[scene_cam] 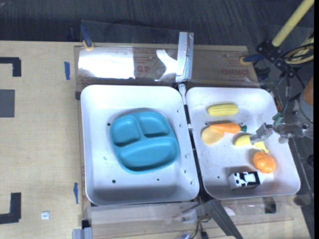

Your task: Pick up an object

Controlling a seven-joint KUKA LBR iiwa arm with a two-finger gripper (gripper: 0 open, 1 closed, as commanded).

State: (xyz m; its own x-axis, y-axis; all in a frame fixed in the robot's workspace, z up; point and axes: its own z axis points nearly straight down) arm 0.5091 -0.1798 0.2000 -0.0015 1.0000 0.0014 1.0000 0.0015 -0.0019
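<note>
Hovering over smooth yellow lemon point(242, 140), metal end effector point(260, 135), finger spread indiscernible, ridged corn point(223, 109) nearby

The arm point(299, 121) comes in from the right edge, low over the bench — little of it is in frame beyond the wrist hardware, a cluster of grey metal parts. The gripper point(260, 135) points left and slightly down. Its tip is a pale grey piece — too small and blurred to tell how the jaws stand.
</note>
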